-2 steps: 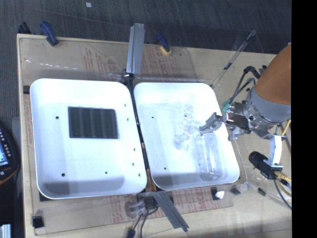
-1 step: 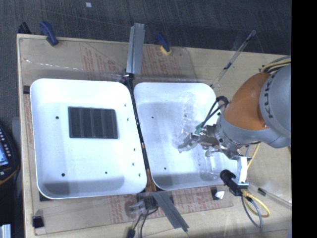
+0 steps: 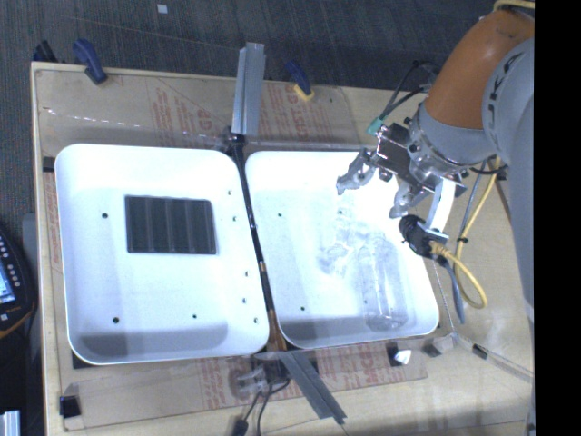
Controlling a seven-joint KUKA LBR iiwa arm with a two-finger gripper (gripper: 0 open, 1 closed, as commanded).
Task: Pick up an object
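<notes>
Above right bin's (image 3: 300, 325) far edge, fingers (image 3: 374, 189) spread

Left white bin (image 3: 82, 243) holds a dark ribbed panel (image 3: 171, 224) — blue clamps (image 3: 90, 62) grip the bench's far edge.

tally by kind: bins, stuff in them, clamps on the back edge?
White bins: 2, left and right
Dark ridged block: 1, left bin
Clear plastic bottle: 1, right bin; other clear items beside it too faint to count
Blue clamps: 2
Total: 6
</notes>
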